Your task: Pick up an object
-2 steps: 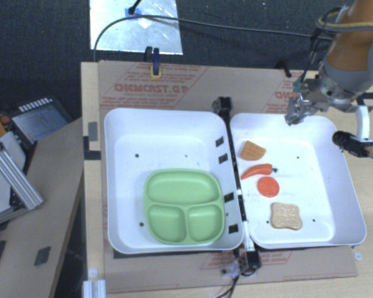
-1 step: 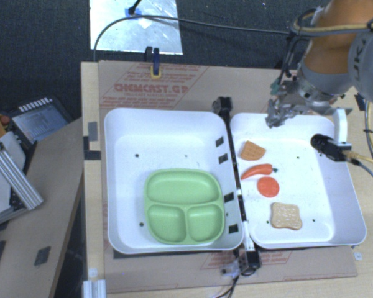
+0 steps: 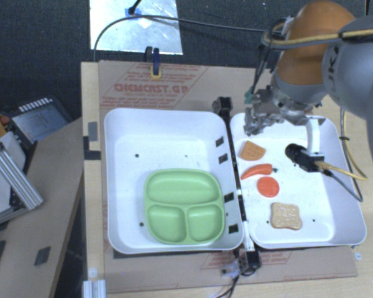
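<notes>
Two white bins: the left bin [image 3: 118, 166] holds a green divided plate [image 3: 183, 205]. Near the right bin's [image 3: 342, 222] back-left corner hangs the gripper [image 3: 255, 127], grip indiscernible, just behind an orange wedge [image 3: 253, 150]. Cardboard [image 3: 150, 87] reads "CHEMCAST".

Bench [image 3: 90, 166] is a tan board with a brown printed cardboard sheet [image 3: 155, 82] laid flat on it. Two shallow white bins sit side by side on the cardboard, touching along a black clipped seam. Right bin [image 3: 342, 216] lies directly under the gripper [image 3: 256, 124], which hangs over its far-left corner. Left bin [image 3: 121, 166] is just left of the gripper, across the seam. A yellow-and-blue clamp [image 3: 154, 64] grips the far edge of the cardboard, well to the gripper's left and behind it.
</notes>
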Action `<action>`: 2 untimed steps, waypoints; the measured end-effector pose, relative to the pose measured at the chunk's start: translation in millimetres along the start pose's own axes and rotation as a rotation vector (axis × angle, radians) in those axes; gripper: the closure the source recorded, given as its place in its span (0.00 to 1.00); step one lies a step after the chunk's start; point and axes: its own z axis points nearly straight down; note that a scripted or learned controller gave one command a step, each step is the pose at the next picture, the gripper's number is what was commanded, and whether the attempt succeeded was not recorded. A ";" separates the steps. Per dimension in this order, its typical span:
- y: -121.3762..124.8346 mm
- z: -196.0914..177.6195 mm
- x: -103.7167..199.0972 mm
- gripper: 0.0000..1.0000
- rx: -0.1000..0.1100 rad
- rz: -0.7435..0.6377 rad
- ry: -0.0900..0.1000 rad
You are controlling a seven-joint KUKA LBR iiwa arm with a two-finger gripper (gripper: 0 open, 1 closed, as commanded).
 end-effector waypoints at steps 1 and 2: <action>-5.4 14.0 51.2 1.00 -0.001 0.001 -0.001; -7.2 5.0 103.8 1.00 -0.002 0.001 0.000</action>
